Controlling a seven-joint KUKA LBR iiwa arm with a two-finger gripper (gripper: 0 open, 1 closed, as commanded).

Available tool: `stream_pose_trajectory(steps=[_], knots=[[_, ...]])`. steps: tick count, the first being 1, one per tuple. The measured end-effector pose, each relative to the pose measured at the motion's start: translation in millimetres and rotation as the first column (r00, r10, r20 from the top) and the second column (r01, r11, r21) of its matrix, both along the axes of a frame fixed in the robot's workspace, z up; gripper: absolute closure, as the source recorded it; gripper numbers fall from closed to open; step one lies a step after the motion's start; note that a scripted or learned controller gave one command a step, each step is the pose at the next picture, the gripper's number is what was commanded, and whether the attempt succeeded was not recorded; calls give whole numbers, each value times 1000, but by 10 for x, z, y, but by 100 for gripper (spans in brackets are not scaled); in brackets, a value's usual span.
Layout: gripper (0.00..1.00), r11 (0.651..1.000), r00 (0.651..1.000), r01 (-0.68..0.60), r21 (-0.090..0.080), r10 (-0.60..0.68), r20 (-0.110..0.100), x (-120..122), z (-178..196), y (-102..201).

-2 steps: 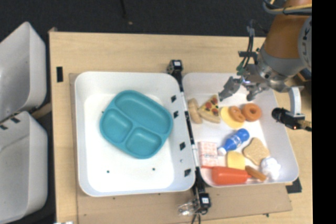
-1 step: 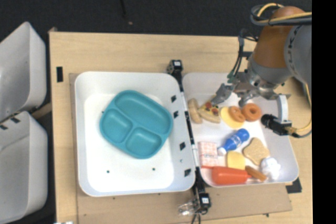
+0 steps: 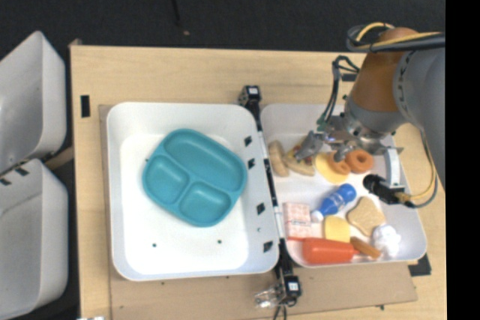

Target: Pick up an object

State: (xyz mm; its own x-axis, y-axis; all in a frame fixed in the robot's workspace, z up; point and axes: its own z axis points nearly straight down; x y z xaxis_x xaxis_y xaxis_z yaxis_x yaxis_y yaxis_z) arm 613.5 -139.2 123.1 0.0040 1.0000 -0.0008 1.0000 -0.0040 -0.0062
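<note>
The grey two-finger gripper [image 3: 321, 148] hangs low over the upper part of the right-hand shallow white bin [image 3: 417, 236], its metal fingers pointing down and to the left from the orange-banded wrist; whether they stand apart or together cannot be told from this angle, and nothing shows between them. Just beneath and beside the tips lie the nearest candidates: a pale tan bread-like toy piece [image 3: 300, 164] directly under the tips, a yellow rounded toy [image 3: 330, 168] touching it on the right, and an orange ring-shaped doughnut toy [image 3: 361, 161] further right, under the wrist. A tan oblong biscuit-like toy [image 3: 278, 158] lies left of the tips, its long axis running up and down the bin near the dividing wall. The likeliest target seems to be the tan piece below the tips, so the coming move is mostly a straight descent. Toward the front of the bin, well apart, lie a blue and white plastic bottle [image 3: 337, 201] and a red-orange carrot-shaped toy [image 3: 327, 252]. The left-hand white bin [image 3: 127, 236] holds a teal sectioned plate [image 3: 195, 176].
</note>
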Motion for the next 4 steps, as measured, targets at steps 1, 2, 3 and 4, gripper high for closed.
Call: stream_pose_trajectory(steps=[1,2,3,4], knots=[[0,1000,1000,1,-6,-1,20,51,-169,-28],[100,1000,1000,6,-5,-6,21,55,-82,-38],[100,1000,1000,4,0,-4,7,-12,358,-60],[100,1000,1000,-6,-1,6,11,85,947,-58]])
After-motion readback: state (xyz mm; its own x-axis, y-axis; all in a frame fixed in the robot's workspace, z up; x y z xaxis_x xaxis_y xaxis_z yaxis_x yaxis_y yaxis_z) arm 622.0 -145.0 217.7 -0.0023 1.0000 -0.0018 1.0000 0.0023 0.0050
